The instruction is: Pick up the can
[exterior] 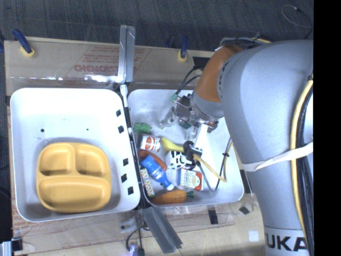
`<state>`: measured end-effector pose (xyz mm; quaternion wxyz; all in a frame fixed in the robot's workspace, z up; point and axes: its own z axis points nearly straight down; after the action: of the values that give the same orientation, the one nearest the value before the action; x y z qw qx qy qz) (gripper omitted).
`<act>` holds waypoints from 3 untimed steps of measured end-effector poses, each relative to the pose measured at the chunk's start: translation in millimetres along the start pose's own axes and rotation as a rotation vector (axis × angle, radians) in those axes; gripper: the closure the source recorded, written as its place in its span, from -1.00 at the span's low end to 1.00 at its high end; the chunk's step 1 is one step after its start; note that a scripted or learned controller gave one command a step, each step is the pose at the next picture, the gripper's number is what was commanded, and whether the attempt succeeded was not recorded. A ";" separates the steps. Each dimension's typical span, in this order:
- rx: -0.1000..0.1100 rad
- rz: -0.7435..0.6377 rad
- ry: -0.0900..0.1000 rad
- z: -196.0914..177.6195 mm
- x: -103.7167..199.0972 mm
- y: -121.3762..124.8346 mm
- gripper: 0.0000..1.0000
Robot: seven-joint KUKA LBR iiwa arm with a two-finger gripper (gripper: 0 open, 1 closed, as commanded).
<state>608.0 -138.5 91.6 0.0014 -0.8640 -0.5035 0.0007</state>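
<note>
At the near wall of the right white bin [234, 193], an orange carrot-shaped toy [171, 197] lies, with a blue plastic bottle with a white cap [155, 172] and a red-and-white carton [190, 179] just behind it. A little farther in, the small red-and-white can [150, 143] lies on its side near the divider, just beside a yellow banana [171, 144] and below a green toy [141, 127]. For the pick to be done well, the gripper [182, 114] should be carried toward the divider and lowered over the can's body, with the banana and bottle kept out of the closing path. Whether the jaws stand apart or together cannot be told, since metal parts and cables blur there. Much of the bin's right side is hidden under the grey arm. In the left bin [21, 105], a yellow compartment tray [73, 176] rests.
</note>
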 end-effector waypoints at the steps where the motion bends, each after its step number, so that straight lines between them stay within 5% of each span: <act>1: 0.000 0.133 0.000 0.0 45.3 -18.3 -1.00; 2: 0.001 0.148 0.000 -0.2 58.7 17.3 -1.00; 3: 0.003 0.004 0.000 0.2 -18.7 28.6 -1.00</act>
<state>623.6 -168.9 91.3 0.0026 -0.8651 -0.5015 0.0016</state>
